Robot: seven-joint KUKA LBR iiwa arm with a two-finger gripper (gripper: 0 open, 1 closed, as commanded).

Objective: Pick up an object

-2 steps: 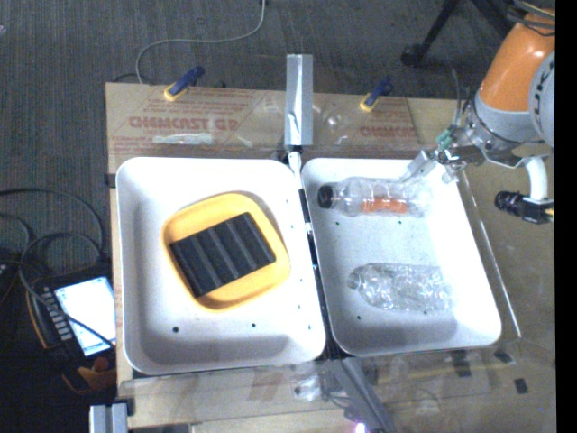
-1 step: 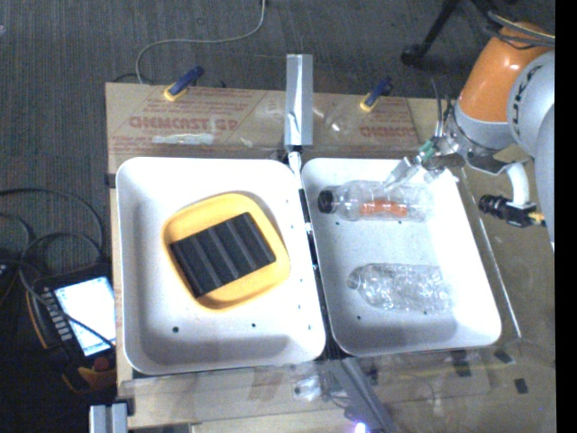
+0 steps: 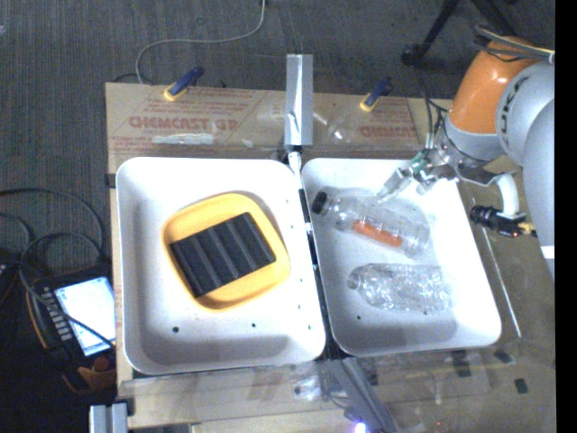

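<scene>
Dark grey carpet [image 3: 108, 25] covers the floor around the tabletop [image 3: 225, 120], whose brown board bears red lettering and two blue-handled clamps [image 3: 183, 82] along its far edge. A thin cable [image 3: 207, 36] loops across the carpet; black chair legs [image 3: 451, 16] stand at upper right.

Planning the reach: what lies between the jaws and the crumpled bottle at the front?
In the camera view, the black-capped clear bottle lies between the gripper and the crumpled bottle.
</scene>
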